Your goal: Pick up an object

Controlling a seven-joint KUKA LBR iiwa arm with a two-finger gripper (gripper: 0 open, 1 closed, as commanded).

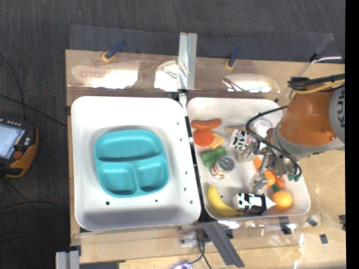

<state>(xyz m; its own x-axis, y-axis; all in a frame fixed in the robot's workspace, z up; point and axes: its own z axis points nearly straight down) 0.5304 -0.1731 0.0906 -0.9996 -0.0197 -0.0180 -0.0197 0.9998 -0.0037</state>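
Observation:
The right bin (291, 212) holds several small items. Among them are a yellow banana (220, 202), a black-and-white toy (251, 202), an orange ball (282, 199), a small tin can (223, 165) and a green piece (209, 157). There are also a red-and-orange slice (205, 139), a sausage (206, 124) and a black-and-white patterned block (241, 140). My gripper (268, 170) reaches down into the right side of this bin, right over a small orange piece (270, 178) and just above the orange ball. The wrist hides part of that piece.
The left bin (84, 122) contains a teal divided tray (132, 161). A metal post (187, 55) stands behind the two bins. Black cables (255, 122) loop from the wrist over the right bin. A handheld controller (17, 144) lies off the bench at the far left.

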